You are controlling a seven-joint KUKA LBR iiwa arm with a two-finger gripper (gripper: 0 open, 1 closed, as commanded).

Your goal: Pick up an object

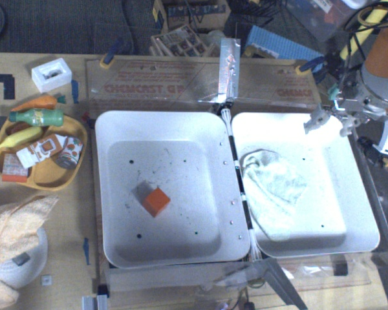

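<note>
An orange block (157, 201) lies in the left bin (116, 134), a little left of its middle, beside a small grey patch. A crumpled white cloth (275, 179) lies in the right bin (355, 192), against its left wall. My gripper (328, 124) hangs over the far right corner of the right bin, well apart from both objects. Its fingers (313, 122) are spread open with nothing between them.
A wooden bowl (45, 178) with a green bottle and food packets stands left of the bins. A white box (52, 74) sits behind it, and a beige cloth (13, 228) lies at the lower left. Clear panels (155, 82) stand behind the bins.
</note>
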